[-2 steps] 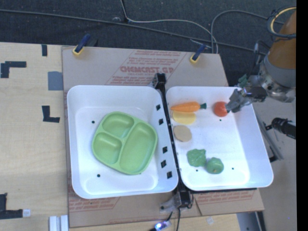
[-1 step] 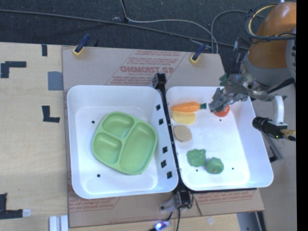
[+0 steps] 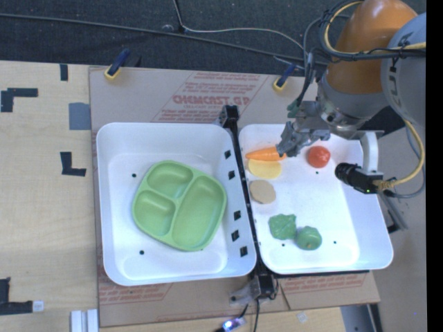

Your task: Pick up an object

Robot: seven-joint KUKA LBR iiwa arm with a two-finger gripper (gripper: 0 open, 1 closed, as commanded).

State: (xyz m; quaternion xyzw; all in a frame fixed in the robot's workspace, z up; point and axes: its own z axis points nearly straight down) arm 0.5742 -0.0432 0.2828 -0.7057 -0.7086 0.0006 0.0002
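Down at the front edge, black clips and a tangle of cable (image 3: pixel 256 292) sit where the two bins meet, and just above them the right bin (image 3: pixel 360 251) holds the action. Two green pieces lie nearest, a leafy one (image 3: pixel 282 225) and a rounder one (image 3: pixel 309 238), then a tan disc (image 3: pixel 262 192), a yellow piece (image 3: pixel 266 169) and an orange carrot-like piece (image 3: pixel 261 155) lying on it. A red tomato (image 3: pixel 318 157) sits apart, toward the arm.

Now the gripper (image 3: pixel 291 146) is low over the right end of that carrot, right at it, but whether it is released or clenched I cannot tell (dark metal against shadow).

What could spoil this? My read: the carrot rests on the yellow piece, so a pinch at its very tip may just tip or roll it off, or drag both together. It also lies close to the divider wall, leaving little room on that side. A smooth toy surface could slip out on the lift.

As for the setting, the left bin (image 3: pixel 111 185) carries a green divided plate (image 3: pixel 181 205). Both bins rest on a cardboard sheet (image 3: pixel 201 95) clamped to a pale wooden bench (image 3: pixel 41 206), with dark carpet (image 3: pixel 104 12) beyond and cables trailing across it.
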